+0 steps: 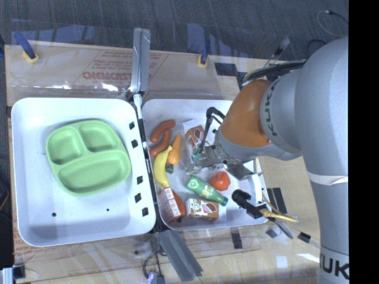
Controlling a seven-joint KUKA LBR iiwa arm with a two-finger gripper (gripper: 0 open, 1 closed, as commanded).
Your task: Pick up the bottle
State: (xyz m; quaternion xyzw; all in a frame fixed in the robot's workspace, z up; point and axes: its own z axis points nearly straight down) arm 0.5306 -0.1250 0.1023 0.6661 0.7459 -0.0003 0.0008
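The bottle (206, 190) is green with a yellow label and lies on its side in the right bin (177, 106), near the front, cap end toward the right. My gripper (198, 157) hangs low over the middle of that bin, a short way behind the bottle and to its left, not touching it. The grey arm with its orange band covers the bin's right part.
Around the bottle lie a red tomato (220, 180), a banana (161, 165), a carrot (175, 148), two sausages (161, 134), a snack pack (195, 137), and two packets (202, 209) at the front. The left bin (29, 176) holds a green divided plate (89, 157).
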